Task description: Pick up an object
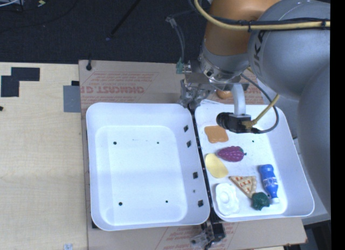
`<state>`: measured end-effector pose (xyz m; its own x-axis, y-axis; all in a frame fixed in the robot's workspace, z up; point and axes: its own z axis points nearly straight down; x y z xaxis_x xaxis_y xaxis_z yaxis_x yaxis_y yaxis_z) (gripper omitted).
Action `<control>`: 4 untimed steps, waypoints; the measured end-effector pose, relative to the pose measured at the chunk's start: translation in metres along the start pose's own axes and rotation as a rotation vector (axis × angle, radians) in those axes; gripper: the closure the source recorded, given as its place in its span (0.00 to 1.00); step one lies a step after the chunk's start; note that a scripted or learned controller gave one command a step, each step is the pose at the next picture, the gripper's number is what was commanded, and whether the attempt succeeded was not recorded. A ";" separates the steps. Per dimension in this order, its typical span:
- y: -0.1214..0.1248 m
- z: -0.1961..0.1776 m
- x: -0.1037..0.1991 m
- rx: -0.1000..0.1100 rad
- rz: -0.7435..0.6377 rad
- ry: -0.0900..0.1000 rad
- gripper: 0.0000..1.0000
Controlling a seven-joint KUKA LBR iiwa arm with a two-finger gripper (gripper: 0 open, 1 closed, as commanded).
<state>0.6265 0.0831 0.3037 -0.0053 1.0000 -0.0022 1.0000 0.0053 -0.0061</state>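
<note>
Toy foods (pixel 230 153) crowded in right bin (pixel 294 152); left bin (pixel 102 136) roomy; fingers' (pixel 190 99) state unclear.

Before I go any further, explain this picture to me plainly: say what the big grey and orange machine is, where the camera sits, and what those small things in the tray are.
The big grey shape with the orange band is a robot arm. It reaches in from the right of the picture. At its tip is a two-finger gripper, near the top edge where the two trays meet; I cannot tell if it is open or shut, and I see nothing held in it.

The one camera is fixed above the bench and looks down at a slant.

On the bench are two shallow white bins. The left bin has a bare floor. The right bin holds small toy-like items: an orange slab, a purple bunch of grapes, a pale yellow piece, a pizza slice, a blue bottle, a white item and a green item.
</note>
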 end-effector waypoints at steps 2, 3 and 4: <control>-0.010 -0.102 0.062 -0.014 0.004 0.004 1.00; -0.016 -0.184 0.082 -0.011 0.002 0.004 1.00; -0.023 -0.237 0.083 -0.008 0.004 0.003 1.00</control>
